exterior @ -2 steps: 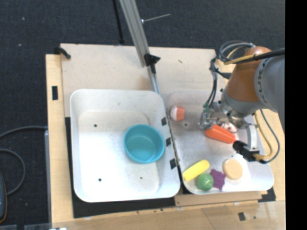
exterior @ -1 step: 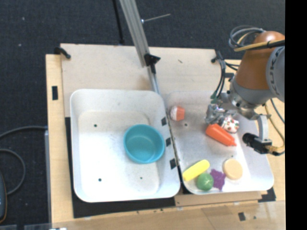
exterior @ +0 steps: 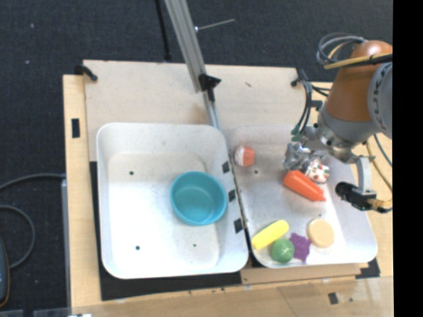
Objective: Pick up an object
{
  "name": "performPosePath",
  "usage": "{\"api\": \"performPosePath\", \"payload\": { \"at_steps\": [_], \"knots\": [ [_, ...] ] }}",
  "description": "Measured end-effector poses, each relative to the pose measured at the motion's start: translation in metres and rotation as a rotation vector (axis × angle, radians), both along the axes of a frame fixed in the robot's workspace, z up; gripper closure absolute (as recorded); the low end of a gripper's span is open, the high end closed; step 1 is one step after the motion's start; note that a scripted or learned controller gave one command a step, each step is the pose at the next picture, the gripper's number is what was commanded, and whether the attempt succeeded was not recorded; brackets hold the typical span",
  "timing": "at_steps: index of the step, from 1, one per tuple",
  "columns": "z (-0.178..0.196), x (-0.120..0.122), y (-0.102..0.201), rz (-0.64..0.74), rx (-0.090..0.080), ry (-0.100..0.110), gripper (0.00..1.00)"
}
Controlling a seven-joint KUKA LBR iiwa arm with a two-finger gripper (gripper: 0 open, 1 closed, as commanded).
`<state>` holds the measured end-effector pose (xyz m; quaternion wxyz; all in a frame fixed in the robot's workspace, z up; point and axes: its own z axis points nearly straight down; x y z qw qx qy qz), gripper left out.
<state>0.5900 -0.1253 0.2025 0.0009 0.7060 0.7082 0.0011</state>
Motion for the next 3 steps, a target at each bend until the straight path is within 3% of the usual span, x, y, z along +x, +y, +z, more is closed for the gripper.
{"api": "performPosePath", "payload": {
  "at_steps": [1, 2, 3],
  "knots": [
    [0.018, -0.008, 0.056, 0.005, 0.002, 0.0, 1.0],
    [0.018, -0.025, 0.111, 0.005, 0.002, 0.002, 1.0],
    [0.017, -0.026, 0.158, 0.005, 0.002, 0.003, 1.0]
  ]
}}
